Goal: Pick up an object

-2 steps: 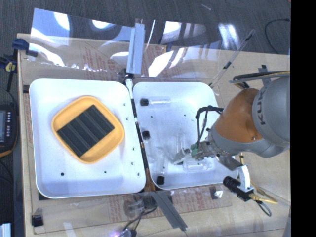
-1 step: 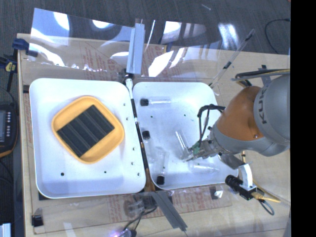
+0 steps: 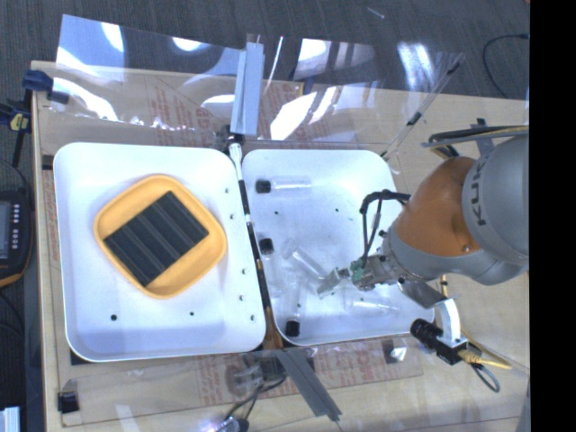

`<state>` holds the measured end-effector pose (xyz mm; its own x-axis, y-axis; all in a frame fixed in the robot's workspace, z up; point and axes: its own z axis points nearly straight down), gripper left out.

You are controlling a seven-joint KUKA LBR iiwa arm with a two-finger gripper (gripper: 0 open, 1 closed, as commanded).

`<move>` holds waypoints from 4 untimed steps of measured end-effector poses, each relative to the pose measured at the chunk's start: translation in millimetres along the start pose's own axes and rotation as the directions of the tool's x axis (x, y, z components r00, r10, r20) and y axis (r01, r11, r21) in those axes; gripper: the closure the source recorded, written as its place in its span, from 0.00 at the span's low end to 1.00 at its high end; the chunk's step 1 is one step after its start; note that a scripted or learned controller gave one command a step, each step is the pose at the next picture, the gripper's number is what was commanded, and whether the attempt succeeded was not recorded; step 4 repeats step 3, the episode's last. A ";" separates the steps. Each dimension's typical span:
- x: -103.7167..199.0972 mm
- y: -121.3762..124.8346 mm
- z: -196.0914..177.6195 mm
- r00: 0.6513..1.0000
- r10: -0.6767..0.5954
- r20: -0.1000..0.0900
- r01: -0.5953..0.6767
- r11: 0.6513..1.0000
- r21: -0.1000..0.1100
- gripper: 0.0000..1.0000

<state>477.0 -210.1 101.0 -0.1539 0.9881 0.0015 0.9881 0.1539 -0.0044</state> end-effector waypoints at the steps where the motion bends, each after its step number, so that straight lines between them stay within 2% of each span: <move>1: 57.4 11.3 5.5 1.000 -0.025 0.018 0.025 1.000 -0.015 0.00; 2: 60.3 11.2 -2.4 0.999 -0.037 0.009 0.037 0.999 -0.007 1.00; 3: 80.0 49.3 -114.7 1.000 0.031 0.000 -0.031 1.000 -0.004 1.00; 4: 80.0 49.3 -114.7 1.000 0.031 0.000 -0.031 1.000 -0.004 1.00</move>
